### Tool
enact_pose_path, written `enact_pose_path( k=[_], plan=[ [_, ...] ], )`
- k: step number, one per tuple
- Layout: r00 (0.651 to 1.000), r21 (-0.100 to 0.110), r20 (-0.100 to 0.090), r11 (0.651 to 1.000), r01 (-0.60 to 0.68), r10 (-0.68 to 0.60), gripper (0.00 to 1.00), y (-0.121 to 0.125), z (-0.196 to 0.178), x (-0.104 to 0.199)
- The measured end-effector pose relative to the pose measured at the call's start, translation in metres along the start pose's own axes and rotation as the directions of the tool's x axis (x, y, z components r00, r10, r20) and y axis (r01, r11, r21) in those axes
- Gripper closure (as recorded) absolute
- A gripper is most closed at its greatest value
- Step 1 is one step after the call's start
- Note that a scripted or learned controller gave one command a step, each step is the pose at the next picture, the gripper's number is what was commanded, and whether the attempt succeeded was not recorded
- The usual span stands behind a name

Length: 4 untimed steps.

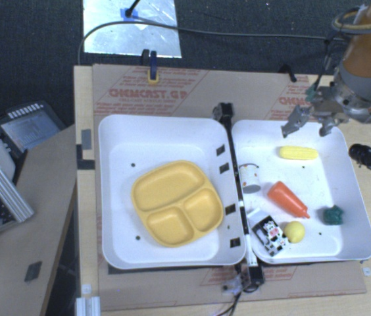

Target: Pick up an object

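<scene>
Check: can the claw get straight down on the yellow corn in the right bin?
Probably yes. The claw hangs open above the bin's far edge, close to the corn. The corn lies alone near the back wall, apart from the carrot, with nothing over it.

One camera looks down from above the bench at a slant, set back enough to take in both white bins — the left bin (113, 137) and the right bin (353, 189) — with bench and dark floor around them. The gripper (310, 125) enters at upper right, so most of the scene lies to its left and below it — toward the frame's near edge.
</scene>
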<state>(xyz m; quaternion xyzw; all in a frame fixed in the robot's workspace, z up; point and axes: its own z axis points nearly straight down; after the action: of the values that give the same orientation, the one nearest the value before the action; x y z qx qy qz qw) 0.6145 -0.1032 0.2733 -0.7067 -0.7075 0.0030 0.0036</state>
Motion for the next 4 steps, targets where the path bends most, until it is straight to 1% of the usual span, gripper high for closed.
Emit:
enact_pose_path(
  k=[1,3,4],
  plan=[
    [1.0,-0.011,0.001,1.0,0.002,-0.002,0.0,0.002,-0.006,0.0],
    [1.0,-0.008,0.001,1.0,0.0,0.0,0.0,0.0,0.078,0.008],
    [1.0,-0.007,0.0,1.0,0.0,0.0,0.0,-0.005,0.122,0.009]
  ],
)
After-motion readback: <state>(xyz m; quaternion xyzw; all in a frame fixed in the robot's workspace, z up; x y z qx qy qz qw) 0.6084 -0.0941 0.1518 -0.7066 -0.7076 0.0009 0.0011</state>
